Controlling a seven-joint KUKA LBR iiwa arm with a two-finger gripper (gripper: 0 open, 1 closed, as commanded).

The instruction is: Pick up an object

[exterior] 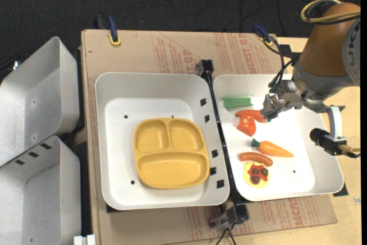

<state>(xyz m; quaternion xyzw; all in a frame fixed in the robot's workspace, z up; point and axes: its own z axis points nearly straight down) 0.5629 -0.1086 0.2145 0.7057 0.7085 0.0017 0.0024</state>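
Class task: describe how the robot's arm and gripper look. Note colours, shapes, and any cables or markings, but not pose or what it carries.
The arm is bulky and rounded, with an orange band above grey metal and dark lettering at the frame edge. A yellow-and-black cable loops over its top. The gripper is small, dark grey and boxy, with black cables trailing from it.

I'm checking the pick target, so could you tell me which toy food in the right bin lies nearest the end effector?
The red pepper-like piece, directly beside the end effector. The green piece, carrot, sausage and yellow piece lie farther off.
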